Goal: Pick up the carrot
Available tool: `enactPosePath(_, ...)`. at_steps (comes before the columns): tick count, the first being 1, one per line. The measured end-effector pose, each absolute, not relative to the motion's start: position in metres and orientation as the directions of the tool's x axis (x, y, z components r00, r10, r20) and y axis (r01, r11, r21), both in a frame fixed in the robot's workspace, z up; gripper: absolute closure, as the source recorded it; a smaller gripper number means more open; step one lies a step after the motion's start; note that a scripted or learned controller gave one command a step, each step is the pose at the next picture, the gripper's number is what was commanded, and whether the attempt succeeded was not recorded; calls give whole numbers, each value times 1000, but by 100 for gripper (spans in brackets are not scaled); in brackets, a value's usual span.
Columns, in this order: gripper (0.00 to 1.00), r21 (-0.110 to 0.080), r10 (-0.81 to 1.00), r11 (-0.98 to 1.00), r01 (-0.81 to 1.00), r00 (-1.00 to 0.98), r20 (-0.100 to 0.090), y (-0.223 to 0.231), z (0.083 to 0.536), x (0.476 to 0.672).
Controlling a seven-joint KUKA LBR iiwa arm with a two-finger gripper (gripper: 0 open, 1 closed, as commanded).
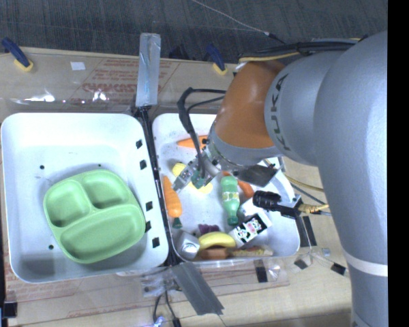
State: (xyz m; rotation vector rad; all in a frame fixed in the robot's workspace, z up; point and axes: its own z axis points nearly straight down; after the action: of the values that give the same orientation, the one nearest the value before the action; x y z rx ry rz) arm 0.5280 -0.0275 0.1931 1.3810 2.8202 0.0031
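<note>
The desk carries two shallow white bins side by side. The left bin (27, 135) holds a green divided plate (94, 214), which lies a little toward the bin's near edge. The right bin (165, 129) holds many small things. The carrot (171, 196) lies along the left wall of this bin, about halfway between the far and the near edge, with its long side parallel to the wall. A second orange piece (189, 142) lies near the far edge of the same bin.

The grey arm with the orange band reaches over the right bin from the right side. The gripper (193, 176) hangs over the left half of this bin, just beside the carrot and a little to its right. I cannot tell whether the fingers are wide or narrow, and nothing is seen between them.

A green bottle (230, 197) lies near the middle of the right bin. A banana (217, 239) lies near the bin's near edge.
</note>
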Motion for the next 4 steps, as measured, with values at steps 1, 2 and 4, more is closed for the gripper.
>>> enactPosePath(1, 100, -5, 868, 496, 868, -496, 4, 35, 191, 485)
enactPosePath(2, 100, -7, 980, 198, 980, -198, 3, -24, 190, 476)
enactPosePath(4, 100, -2, 965, -260, 965, 260, 0, -3, 191, 477)
